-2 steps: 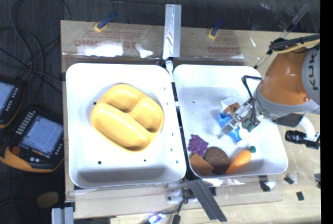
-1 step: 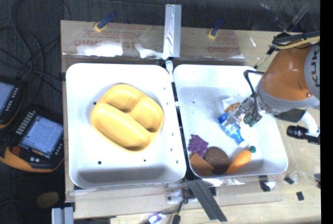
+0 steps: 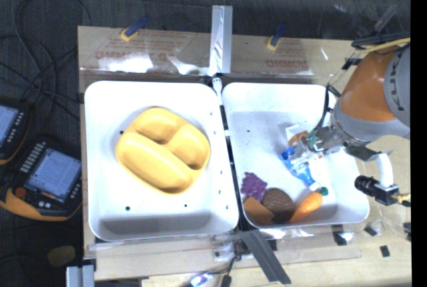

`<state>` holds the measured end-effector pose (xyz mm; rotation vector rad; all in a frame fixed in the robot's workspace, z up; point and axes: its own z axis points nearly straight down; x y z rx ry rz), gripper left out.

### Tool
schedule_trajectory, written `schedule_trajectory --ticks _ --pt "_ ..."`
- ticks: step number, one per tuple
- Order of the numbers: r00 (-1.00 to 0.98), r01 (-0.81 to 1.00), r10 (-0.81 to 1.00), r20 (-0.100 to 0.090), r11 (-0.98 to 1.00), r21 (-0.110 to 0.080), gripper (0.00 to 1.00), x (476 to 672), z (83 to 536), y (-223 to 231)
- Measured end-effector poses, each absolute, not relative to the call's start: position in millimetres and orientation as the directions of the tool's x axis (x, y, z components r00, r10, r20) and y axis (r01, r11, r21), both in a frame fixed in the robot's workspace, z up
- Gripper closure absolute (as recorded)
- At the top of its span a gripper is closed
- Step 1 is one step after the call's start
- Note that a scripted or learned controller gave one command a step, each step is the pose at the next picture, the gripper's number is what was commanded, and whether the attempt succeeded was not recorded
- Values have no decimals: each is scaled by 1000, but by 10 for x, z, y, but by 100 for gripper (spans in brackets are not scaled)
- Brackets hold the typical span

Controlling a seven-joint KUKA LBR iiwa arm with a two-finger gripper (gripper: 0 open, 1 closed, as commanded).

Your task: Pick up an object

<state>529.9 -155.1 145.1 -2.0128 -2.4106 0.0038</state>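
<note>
My gripper (image 3: 313,145) reaches into the right bin (image 3: 267,112) from the right, low over a small blue and white packet (image 3: 301,165) near the bin's middle right. An orange carrot (image 3: 307,205), a brown round thing (image 3: 277,199), a purple bunch of grapes (image 3: 253,183) and an orange wedge (image 3: 257,211) lie along the bin's front edge. A big yellow bread-like lump (image 3: 163,149) sits in the left bin (image 3: 107,212). The arm's wrist hides the fingertips.
The arm's orange band and grey body (image 3: 373,99) hang over the right bin's right rim. A metal divider post (image 3: 221,39) stands behind the two bins. Handheld controllers (image 3: 40,175) lie on the floor at left.
</note>
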Motion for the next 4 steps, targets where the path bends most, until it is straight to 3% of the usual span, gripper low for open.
schedule_trajectory --ticks 1,2,3,4 --pt "-178 984 984 -1 178 -3 0 5299 1451 -1552" --pt "-364 930 931 -32 365 43 0 5415 1108 -1937" --pt "-362 930 931 -46 364 54 100 5456 1236 -1966" --pt "-362 930 931 -43 364 50 0 5443 1216 -1964"
